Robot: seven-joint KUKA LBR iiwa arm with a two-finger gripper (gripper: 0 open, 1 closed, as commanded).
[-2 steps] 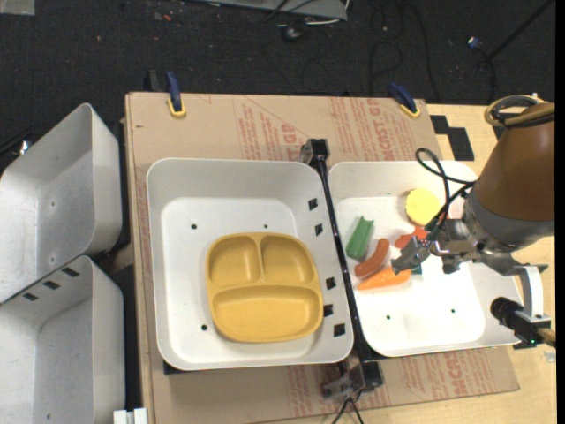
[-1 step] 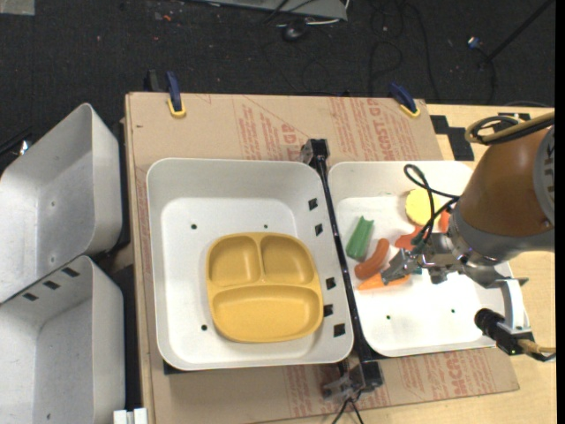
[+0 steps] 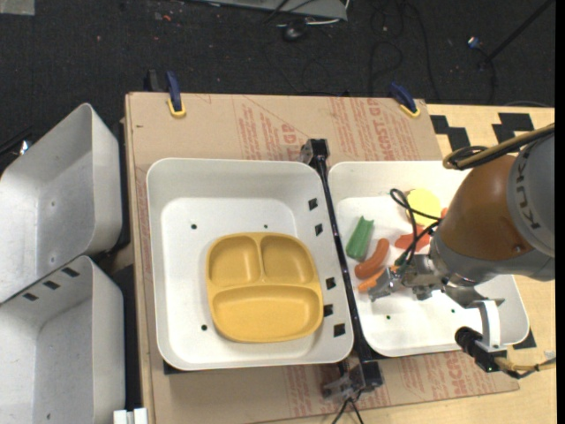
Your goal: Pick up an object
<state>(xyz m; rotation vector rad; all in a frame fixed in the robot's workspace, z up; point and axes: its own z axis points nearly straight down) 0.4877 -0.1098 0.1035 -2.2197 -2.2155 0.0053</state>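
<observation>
The gripper [image 3: 388,286] is seen low in the right bin [image 3: 424,343], its metal tip beside an orange piece [image 3: 368,283]; whether anything is clasped, or how wide it is parted, cannot be told from above; a red sausage-shaped toy [image 3: 374,255] and a green block [image 3: 359,237] are laid just left of it, near the bin's left wall, with a yellow object [image 3: 422,203] farther back; the grey arm [image 3: 494,228] with its orange band is extended from the right; a yellow divided plate [image 3: 263,287] is set in the left bin [image 3: 177,237].
</observation>
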